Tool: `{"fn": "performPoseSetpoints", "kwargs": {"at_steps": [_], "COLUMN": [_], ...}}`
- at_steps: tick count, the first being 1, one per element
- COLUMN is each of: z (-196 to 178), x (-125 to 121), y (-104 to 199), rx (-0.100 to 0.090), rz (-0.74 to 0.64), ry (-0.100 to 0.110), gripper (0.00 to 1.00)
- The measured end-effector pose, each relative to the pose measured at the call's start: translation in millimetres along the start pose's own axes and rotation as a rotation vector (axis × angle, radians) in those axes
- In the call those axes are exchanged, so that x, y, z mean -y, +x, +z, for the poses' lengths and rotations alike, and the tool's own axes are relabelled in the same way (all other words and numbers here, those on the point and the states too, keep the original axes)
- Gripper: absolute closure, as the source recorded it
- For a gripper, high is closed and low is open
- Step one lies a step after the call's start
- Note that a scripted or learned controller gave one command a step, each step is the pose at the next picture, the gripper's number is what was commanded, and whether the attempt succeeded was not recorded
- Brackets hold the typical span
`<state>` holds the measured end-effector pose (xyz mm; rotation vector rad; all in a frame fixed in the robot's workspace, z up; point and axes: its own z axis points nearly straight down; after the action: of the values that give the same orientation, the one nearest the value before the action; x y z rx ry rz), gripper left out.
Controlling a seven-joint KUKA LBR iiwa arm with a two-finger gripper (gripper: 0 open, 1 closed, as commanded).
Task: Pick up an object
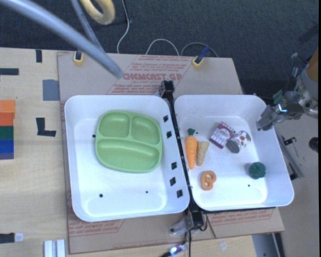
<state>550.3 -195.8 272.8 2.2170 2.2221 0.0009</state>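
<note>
Orange plastic carrot lies in right white bin, just beside centre divider; small pretzel below carrot, green ball further right. Gripper hovers at bin's right rim, nothing visibly held; open or closed, cannot tell. Objects loose, ready for picking.

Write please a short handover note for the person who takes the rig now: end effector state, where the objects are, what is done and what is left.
End effector: at the right bin's upper right rim, carrying nothing visible.
Right bin: carrot, beige piece beside it, pretzel, red-and-white packet, small round item, dark green object.
Left bin: green divided plate.
Done: nothing picked yet.
Left: descend, grasp one object, lift.
</note>
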Motion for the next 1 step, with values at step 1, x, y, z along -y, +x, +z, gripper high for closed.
{"fn": "performPoseSetpoints", "kwargs": {"at_steps": [1], "z": [1.1], "x": [-11.0], "y": [56.4], "rx": [-0.002], "rz": [-0.004], "ry": [0.004], "gripper": [1.0]}}
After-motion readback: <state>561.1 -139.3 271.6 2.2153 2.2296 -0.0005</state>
